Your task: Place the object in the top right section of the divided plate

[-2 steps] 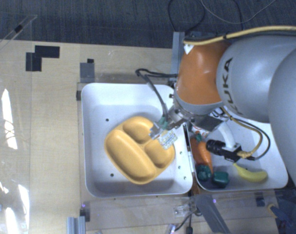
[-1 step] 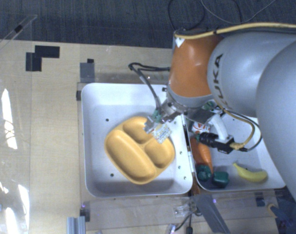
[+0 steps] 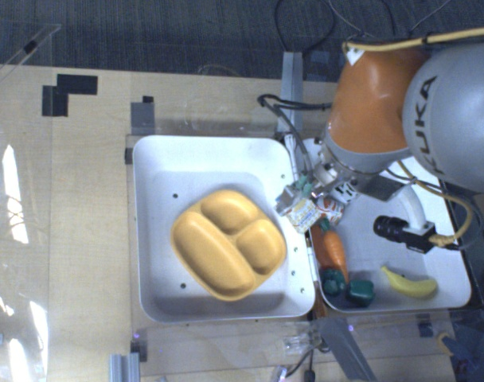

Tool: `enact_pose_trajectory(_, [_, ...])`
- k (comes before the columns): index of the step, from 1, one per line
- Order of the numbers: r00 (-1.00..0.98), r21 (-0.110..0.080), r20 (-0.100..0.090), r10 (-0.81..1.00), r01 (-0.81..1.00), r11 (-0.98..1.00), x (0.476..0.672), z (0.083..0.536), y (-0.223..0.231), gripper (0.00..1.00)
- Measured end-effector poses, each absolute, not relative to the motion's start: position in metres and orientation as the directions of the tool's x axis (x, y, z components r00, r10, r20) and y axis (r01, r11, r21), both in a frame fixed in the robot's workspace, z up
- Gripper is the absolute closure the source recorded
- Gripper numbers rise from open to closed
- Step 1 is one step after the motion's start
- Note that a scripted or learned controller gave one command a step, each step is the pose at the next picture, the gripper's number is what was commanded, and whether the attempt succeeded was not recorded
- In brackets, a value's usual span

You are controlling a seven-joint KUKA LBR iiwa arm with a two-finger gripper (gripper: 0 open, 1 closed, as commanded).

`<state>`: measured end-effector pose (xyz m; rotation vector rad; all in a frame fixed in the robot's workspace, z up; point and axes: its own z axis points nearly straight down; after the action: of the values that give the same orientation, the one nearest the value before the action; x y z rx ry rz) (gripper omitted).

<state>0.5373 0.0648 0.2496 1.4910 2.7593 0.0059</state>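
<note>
You had the pincer (image 3: 310, 205) low over the rim between the two bins, at centre-right of the frame; whether it was released or clenched could not be told. The likely object, a carrot (image 3: 332, 249), lay just below it in the right bin (image 3: 457, 289), probably light, stiff and smooth, best taken across its middle. The divided plate (image 3: 228, 243) sat in the left bin (image 3: 154, 213) with open room above.
</note>
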Motion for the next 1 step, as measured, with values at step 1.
enact_pose_trajectory(1, [-0.459, 0.006, -0.003, 0.888, 0.888, 0.459, 0.5109, 0.266, 0.0082, 1.0])
